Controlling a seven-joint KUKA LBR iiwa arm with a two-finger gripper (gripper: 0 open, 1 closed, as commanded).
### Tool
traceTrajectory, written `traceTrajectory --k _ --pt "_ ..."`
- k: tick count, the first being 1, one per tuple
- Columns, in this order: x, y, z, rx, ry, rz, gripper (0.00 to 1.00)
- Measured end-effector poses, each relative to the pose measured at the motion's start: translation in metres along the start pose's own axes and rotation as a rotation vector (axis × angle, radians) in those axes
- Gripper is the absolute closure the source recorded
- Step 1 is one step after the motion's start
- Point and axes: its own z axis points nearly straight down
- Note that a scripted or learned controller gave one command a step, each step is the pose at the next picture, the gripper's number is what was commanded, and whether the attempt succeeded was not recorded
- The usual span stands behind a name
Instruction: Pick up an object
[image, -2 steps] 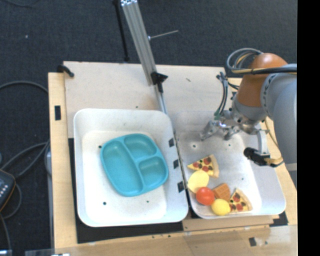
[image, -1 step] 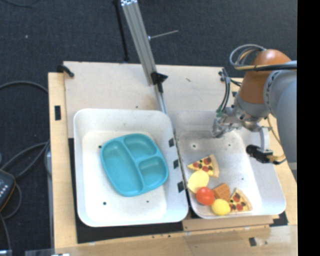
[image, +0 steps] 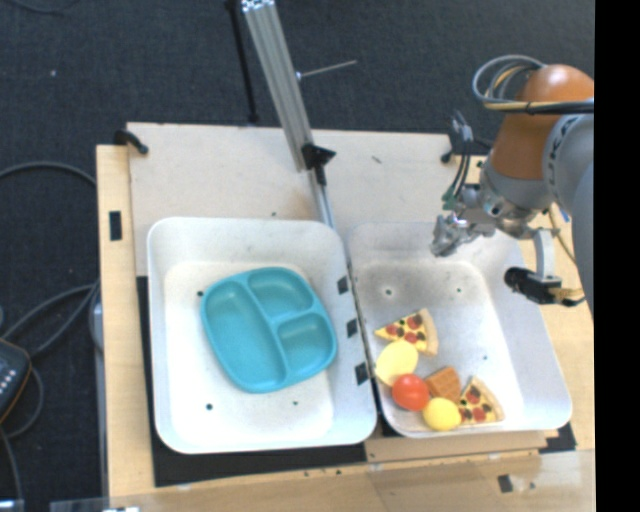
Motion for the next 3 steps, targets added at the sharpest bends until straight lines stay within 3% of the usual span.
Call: traceTrajectory --k 2,3 --pt "-0.001 0.007 -0.091 -0.001 -0.001 -0.001 1.00" --pt "0.042 -0.008 -0.084 0.005 0.002 -0.001 1.00"
